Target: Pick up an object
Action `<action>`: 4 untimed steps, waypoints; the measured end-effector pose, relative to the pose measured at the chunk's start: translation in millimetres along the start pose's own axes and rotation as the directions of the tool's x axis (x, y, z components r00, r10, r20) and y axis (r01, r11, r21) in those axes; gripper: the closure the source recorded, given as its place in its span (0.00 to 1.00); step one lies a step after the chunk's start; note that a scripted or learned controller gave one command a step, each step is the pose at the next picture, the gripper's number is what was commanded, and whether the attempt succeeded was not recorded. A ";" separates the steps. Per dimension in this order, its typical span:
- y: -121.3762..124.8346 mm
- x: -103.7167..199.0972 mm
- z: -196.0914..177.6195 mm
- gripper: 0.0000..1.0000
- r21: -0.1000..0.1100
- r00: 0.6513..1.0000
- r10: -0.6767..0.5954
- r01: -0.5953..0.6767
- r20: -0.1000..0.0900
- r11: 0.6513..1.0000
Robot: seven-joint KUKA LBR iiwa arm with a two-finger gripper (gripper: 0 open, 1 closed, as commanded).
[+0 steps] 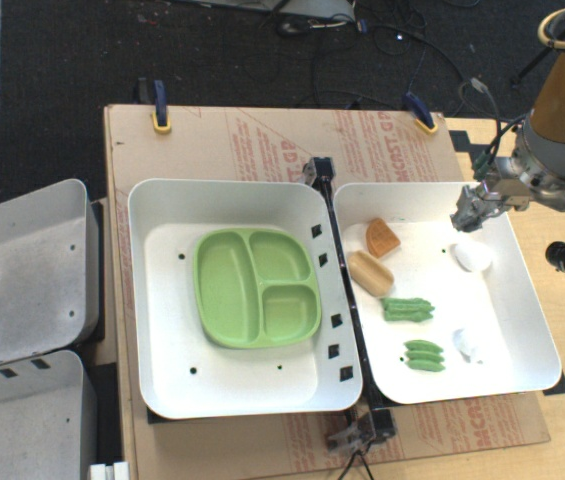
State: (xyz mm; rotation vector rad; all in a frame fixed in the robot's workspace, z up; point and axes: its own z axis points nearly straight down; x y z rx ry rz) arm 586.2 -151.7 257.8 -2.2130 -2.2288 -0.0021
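1. Grey and orange, the arm (562,98) comes in at the upper right of the frame and is the biggest thing near the right bin (537,318).
2. Green divided tray (258,288) fills the left bin (152,268), well apart from the arm — no likely target.
3. Tan bread roll (370,273) lies near the right bin's left wall, long axis slanting from upper left to lower right; an orange wedge (382,237) sits just above it.
4. Two green pea pods (407,310) (423,355) lie roughly level across the frame, lower centre of that bin.
5. White lump (473,257) is the nearest piece — just below the gripper (470,212), a touch to its right, so a short drop probably reaches it.
6. Jaw state cannot be told; nothing is seen held.
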 end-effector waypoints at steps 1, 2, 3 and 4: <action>11.6 54.7 12.9 1.00 0.000 1.000 -0.001 0.001 0.000 1.000; 22.1 116.9 10.7 1.00 -0.001 1.000 -0.002 0.002 -0.001 1.000; 33.5 167.4 20.3 1.00 0.000 1.000 -0.001 0.001 0.000 1.000; 33.2 219.2 32.5 1.00 0.002 1.000 -0.001 0.001 0.000 1.000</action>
